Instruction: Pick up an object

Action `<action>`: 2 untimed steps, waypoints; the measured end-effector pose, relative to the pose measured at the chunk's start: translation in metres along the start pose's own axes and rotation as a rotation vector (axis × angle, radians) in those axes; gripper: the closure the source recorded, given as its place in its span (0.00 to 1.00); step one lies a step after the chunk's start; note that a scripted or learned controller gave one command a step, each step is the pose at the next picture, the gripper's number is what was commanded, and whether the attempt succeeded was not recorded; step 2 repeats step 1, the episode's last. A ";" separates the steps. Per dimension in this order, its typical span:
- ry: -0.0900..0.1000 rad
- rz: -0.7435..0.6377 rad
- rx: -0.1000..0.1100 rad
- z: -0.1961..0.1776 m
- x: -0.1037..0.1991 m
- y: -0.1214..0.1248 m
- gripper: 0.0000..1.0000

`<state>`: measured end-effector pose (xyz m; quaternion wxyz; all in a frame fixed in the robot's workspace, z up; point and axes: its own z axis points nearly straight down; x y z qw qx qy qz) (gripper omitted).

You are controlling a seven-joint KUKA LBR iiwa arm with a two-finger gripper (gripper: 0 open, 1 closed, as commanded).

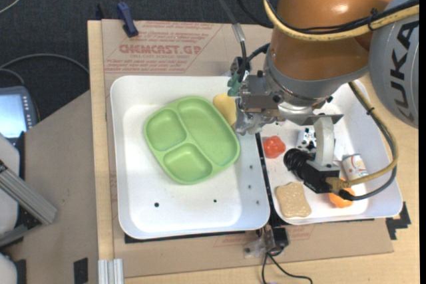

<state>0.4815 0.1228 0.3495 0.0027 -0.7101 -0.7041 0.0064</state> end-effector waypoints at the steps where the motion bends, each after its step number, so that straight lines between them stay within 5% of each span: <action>1: 0.008 -0.012 -0.020 -0.081 0.035 -0.003 1.00; 2: 0.008 -0.012 -0.020 -0.081 0.035 -0.003 1.00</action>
